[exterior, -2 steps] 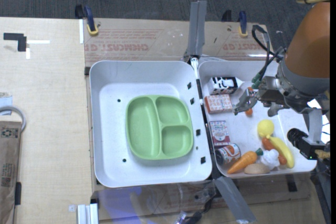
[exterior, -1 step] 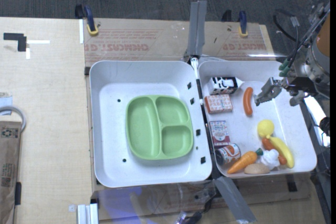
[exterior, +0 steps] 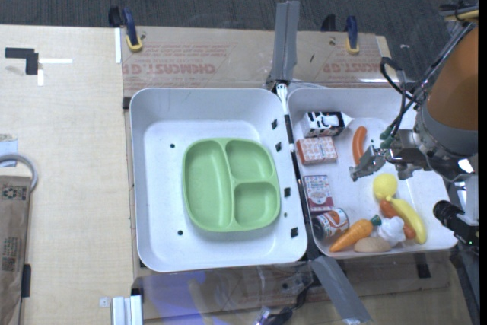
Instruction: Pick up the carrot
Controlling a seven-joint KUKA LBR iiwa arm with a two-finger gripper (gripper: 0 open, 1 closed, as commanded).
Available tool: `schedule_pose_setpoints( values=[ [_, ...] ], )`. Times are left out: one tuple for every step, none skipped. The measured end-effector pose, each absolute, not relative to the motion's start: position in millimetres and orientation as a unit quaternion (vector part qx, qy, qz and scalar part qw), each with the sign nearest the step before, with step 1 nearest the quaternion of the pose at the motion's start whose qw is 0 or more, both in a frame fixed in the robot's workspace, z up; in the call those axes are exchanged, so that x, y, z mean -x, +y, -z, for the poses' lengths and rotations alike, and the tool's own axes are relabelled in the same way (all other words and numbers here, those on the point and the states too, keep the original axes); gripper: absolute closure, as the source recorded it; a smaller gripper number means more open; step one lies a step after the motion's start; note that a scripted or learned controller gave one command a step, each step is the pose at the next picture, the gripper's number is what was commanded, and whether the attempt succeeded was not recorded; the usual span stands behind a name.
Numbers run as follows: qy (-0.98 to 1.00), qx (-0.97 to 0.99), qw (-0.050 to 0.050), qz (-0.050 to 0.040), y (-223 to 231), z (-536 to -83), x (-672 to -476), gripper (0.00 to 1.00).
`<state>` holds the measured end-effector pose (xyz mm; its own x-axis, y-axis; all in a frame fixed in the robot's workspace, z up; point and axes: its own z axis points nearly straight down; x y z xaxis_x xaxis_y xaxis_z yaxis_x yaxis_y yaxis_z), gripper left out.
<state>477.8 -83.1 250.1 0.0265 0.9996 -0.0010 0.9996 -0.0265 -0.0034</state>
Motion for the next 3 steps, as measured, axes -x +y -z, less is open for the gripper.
schedule_pose_setpoints(
  values=[
    [-0.697,0.717,0.001,-0.0028,-83.7,-258.2,-478.4,1.0],
    [-0.77,0.638,0.002,-0.0009,-99.4,-107.6,-476.6,1.0],
    [-0.698,0.716,-0.001,-0.0007,-91.9,-267.4,-480.6,1.0]
  ],
)
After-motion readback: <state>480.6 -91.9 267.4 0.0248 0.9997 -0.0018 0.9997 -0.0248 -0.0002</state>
